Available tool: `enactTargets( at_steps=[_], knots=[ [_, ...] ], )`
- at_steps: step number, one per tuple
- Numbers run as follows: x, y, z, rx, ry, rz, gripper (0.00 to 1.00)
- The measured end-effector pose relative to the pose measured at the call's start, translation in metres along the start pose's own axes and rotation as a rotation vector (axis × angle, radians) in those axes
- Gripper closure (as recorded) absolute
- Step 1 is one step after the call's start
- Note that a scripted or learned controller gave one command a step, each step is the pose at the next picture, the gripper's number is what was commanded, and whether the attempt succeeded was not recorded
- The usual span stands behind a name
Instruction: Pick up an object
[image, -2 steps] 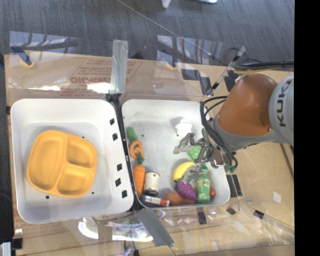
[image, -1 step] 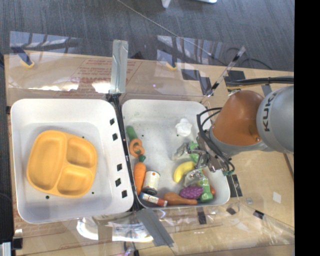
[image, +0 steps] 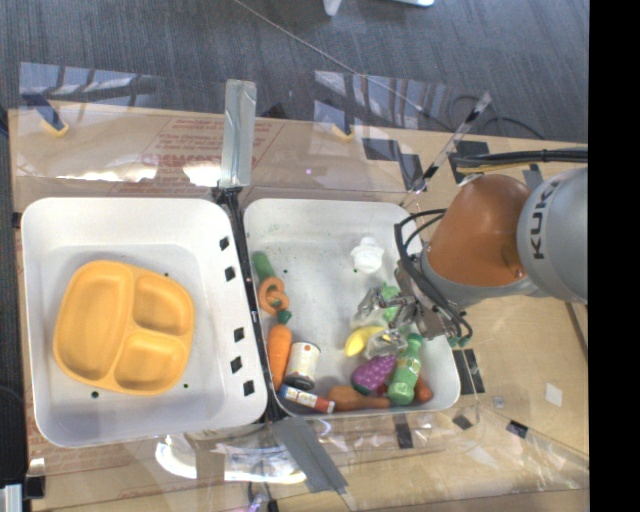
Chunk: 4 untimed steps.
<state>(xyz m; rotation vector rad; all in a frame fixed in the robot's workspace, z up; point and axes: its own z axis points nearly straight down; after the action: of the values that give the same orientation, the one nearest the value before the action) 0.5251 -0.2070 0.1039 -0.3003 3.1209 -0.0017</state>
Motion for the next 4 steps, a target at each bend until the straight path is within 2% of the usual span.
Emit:
enactTargets(
  at_steps=[1, 2, 3, 4],
  knots=[
    [-0.05, -0.008, -0.158, 0.006, -0.007, -0.061, 1.0],
    [0.028, 0.009, -0.17, 0.0, 0.005, 0.061, 1.0],
    [-0.007, 0.059, -0.016, -0.007, 0.012, -0.1, 1.0],
    [-0.036, 0.081, 0.012, -0.002, 0.006, 0.161, 1.0]
  ],
)
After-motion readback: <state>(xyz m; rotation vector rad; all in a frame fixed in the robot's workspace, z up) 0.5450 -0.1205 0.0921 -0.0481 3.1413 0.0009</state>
